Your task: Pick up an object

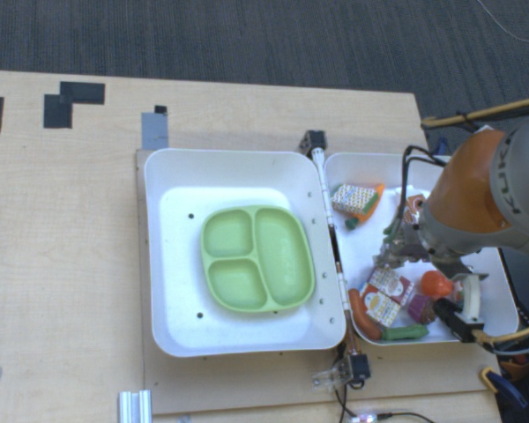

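My gripper (395, 252) reaches down into the right bin (510, 300), under the orange-banded wrist, just above a red-and-white snack packet (389, 284). A second packet (380, 307) lies below the first. Around them are a red tomato (435, 283), a purple piece (420, 307), a green bean (404, 331) and an orange-red sausage (360, 310) along the bin's near-left corner. At the far left of this bin lies a yellow netted corn piece (353, 200), with an orange carrot tip (377, 191) and a small green piece (350, 222) beside it.
The left bin (167, 263) holds a light green divided plate (257, 259). A metal clamp bar (329, 227) runs between the two bins. A white and black part of the arm's tooling (463, 309) hangs over the right bin's near side.
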Robot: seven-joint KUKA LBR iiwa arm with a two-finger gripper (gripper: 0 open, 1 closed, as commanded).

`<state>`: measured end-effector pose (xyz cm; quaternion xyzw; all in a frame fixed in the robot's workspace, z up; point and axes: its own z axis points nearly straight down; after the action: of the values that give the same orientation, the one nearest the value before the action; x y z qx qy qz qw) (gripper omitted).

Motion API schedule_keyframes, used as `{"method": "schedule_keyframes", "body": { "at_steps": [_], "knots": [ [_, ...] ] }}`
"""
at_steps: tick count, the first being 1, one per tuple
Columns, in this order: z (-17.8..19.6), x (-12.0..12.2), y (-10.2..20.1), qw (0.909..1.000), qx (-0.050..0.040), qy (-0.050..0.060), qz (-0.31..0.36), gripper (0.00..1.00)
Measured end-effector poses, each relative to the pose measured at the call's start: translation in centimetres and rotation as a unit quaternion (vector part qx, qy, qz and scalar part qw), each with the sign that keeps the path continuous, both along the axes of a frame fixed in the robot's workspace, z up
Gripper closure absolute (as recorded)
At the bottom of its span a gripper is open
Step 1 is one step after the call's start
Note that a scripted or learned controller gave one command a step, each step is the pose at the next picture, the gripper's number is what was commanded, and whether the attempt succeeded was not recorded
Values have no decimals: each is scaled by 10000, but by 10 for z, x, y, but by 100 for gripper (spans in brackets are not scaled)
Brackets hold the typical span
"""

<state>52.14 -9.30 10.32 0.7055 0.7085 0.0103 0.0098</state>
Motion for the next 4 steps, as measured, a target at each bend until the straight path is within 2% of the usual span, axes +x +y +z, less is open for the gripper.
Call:
{"method": "schedule_keyframes", "body": {
  "at_steps": [1, 2, 3, 4],
  "knots": [
    [-1, -1, 0, 10000, 1, 17, 2, 0],
    [9, 0, 1, 10000, 3, 1, 10, 100],
    [9, 0, 1, 10000, 2, 1, 13, 0],
    [-16, -31, 4, 10000, -11, 84, -14, 0]
  ]
}}
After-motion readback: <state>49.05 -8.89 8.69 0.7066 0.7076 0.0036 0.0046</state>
